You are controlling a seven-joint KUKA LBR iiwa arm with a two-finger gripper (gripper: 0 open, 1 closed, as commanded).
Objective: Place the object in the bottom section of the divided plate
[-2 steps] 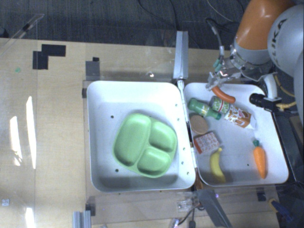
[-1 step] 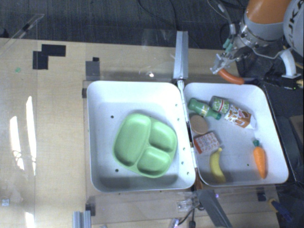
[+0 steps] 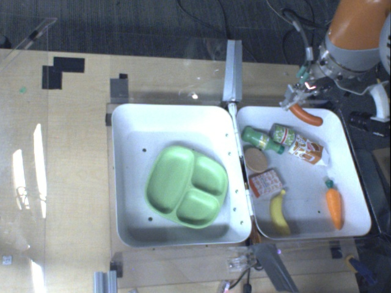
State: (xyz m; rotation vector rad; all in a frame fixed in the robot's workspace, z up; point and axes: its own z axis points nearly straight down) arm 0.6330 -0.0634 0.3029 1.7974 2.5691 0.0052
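Tool above the right bin's far rim; divided plate in the left bin.

The tool (image 3: 297,97) hung at the right bin's (image 3: 354,163) 12 o'clock edge, directly over the orange-red sausage (image 3: 306,115); whether it was released or clenched could not be told. The sausage lay at 12 o'clock in that bin, smooth and cylindrical. Around it: a green bottle (image 3: 257,138) at 10 o'clock, a labelled sauce bottle (image 3: 297,143) beside it, a round brown disc (image 3: 256,159), a red-printed packet (image 3: 266,182), a curved yellow banana (image 3: 279,212) at 7 o'clock, and a tapered carrot (image 3: 333,205) at 4 o'clock. The glossy green divided plate (image 3: 186,185) sat centred in the left bin (image 3: 128,163), its smaller sections toward 3 and 5 o'clock.
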